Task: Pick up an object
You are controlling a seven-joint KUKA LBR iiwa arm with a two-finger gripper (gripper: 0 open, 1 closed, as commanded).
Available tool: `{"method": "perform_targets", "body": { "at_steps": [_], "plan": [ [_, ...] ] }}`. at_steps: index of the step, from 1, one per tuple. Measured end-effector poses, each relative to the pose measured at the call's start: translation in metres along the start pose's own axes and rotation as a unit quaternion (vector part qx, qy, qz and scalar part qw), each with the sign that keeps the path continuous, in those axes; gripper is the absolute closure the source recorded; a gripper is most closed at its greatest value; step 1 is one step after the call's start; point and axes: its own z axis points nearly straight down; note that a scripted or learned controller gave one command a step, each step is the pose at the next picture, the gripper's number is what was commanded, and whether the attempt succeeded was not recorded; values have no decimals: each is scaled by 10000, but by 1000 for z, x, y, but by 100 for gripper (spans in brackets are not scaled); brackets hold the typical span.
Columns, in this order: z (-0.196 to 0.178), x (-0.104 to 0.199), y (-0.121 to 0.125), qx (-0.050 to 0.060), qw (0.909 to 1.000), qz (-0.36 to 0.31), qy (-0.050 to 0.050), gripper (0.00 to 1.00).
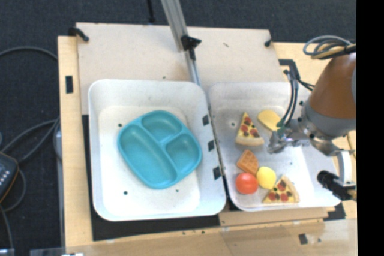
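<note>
Over the right bin (223,106), the gripper (278,142) sits low among the toy food, between the upper pizza slice (248,130) and the yellow cheese wedge (269,119); whether it is wide, narrow or holding anything I cannot tell, the wrist hides it from this angle; nothing visibly lifted.

Risks, as I judge them: items are packed tight, so a descent here could land on the gap and close on air, or nudge the pizza slice and the cheese wedge apart; a two-item pinch is also possible since those two lie just beside each other; the cheese wedge is partly under the arm, so a slip there would go unseen; the cable loop at the wrist hangs near the bin's back wall and could snag.

Containers, largest first: left bin (102,99) holds one blue divided plate (159,147), three compartments, nothing in them, lying flat near the middle; right bin holds six small pieces: upper pizza slice and cheese wedge toward the back, waffle piece (248,161) in the middle, second pizza slice (282,191) at the front, red tomato (246,183) and yellow lemon (266,177) touching each other just front of the waffle piece.

Candidate targets are all in the right bin; nearest to the gripper are the upper pizza slice and cheese wedge.
</note>
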Motion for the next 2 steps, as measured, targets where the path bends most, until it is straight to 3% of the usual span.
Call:
{"method": "perform_targets", "body": {
  "at_steps": [2],
  "plan": [
    [-79,-4,12,18,10000,-7,5,100]
  ]
}}
